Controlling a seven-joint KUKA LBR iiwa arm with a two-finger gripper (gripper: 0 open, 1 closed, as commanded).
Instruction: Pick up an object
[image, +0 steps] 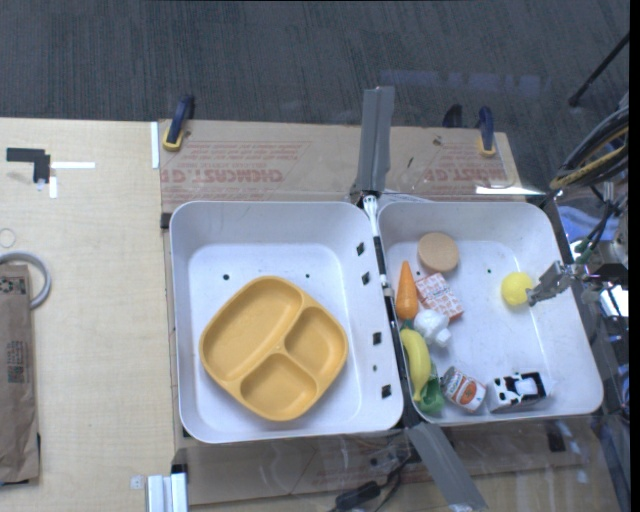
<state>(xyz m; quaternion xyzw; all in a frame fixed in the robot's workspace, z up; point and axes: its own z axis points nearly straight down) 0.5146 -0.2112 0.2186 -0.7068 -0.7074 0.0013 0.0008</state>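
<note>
My gripper reaches in over the right bin's right wall, its tip just right of a small yellow lemon. I cannot tell if it touches the lemon. Other items lie in this bin: a tan round disc, an orange carrot, a red-and-white carton, a small white piece, a banana, a green item, a small can and a black-and-white carton.
The left bin holds a yellow divided plate. A metal divider runs between the bins. Cardboard lies behind them. A brown bag sits on the wooden bench at far left.
</note>
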